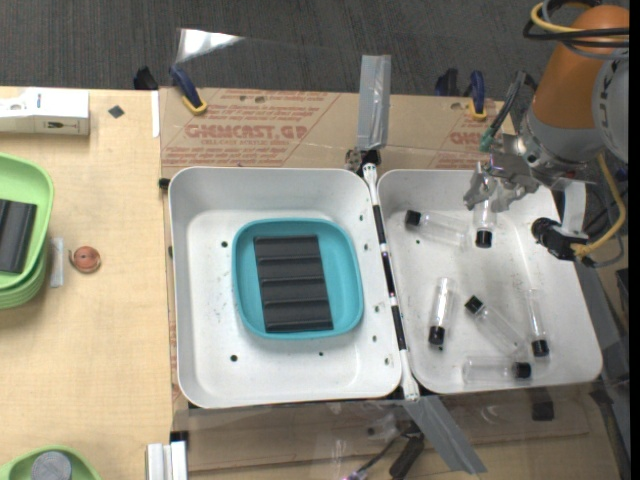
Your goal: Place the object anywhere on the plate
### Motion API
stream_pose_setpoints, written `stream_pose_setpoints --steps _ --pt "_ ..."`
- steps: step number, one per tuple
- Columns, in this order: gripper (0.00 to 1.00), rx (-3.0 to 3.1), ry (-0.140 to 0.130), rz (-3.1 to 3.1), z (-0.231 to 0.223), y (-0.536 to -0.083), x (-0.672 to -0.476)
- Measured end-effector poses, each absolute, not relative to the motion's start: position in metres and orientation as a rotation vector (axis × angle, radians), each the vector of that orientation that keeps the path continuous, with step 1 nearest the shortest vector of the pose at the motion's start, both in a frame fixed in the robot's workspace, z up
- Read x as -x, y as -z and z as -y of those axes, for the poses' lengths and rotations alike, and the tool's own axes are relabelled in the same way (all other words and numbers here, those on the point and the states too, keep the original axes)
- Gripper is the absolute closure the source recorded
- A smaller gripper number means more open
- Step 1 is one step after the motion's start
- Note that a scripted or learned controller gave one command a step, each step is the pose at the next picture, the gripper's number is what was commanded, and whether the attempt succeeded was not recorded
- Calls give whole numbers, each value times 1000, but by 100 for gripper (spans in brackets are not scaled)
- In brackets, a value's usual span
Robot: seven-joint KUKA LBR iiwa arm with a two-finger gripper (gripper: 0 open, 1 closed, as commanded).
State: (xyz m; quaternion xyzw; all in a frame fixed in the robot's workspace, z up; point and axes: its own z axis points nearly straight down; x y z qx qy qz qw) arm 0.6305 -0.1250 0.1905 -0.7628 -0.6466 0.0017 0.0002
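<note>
Gripper: above right bin, jaws pinching clear vial, black cap hanging down, seemingly raised for carrying. Teal plate: left bin, awaiting vial.

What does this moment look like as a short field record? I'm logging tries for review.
arm: reaches in from the right, over the right bin
gripper: above the far part of the right bin, a clear tube with a black cap hanging upright at it
right bin contents: several clear tubes with black caps lying loose
left bin: holds a teal plate with a dark ribbed insert
task state: no tube on the plate yet
</note>
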Motion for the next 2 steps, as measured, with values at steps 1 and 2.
stream_pose_setpoints --steps 1,2 --pt "100 2394 -8 2035 125 -199 -631" --pt "0 2394 -8 2035 125 -199 -631"
